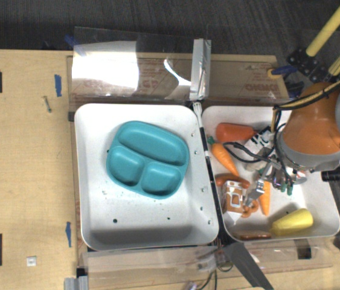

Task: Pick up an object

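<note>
I am hovering over the right bin [330,222], jaws' state I cannot tell, beside a small carrot [266,198] lying near-vertical in frame.

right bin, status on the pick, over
Gripper low in right bin, among carrots. Grip unconfirmed. Cables cross the carrots; yellow piece lies apart.

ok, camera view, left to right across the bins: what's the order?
Left bin → teal divided plate → divider between the bins → orange carrot → gripper → yellow object → arm's orange band.
</note>
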`<state>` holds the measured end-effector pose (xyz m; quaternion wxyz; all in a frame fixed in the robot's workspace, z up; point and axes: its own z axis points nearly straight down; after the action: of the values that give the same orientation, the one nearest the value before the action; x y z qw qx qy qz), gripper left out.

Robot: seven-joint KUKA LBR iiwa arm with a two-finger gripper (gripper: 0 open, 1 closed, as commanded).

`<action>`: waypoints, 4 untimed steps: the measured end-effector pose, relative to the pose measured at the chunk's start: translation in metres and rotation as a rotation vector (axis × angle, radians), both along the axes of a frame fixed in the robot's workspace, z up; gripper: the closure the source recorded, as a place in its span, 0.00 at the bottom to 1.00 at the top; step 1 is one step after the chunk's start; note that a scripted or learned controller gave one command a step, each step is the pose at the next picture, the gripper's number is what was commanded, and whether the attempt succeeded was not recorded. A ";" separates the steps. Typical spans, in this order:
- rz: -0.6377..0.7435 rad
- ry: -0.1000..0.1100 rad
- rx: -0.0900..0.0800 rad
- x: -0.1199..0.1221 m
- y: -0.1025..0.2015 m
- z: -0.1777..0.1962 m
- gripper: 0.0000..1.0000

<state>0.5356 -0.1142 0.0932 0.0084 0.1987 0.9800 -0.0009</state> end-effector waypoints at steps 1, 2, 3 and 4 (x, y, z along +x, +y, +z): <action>0.002 -0.005 0.003 -0.031 -0.021 0.000 0.00; 0.070 -0.003 0.002 -0.022 -0.065 0.000 0.00; 0.114 -0.005 -0.002 -0.049 -0.110 0.000 0.00; 0.116 -0.009 -0.004 -0.048 -0.109 0.011 1.00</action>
<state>0.4881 -0.2232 0.1044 0.0133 0.1414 0.9899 -0.0015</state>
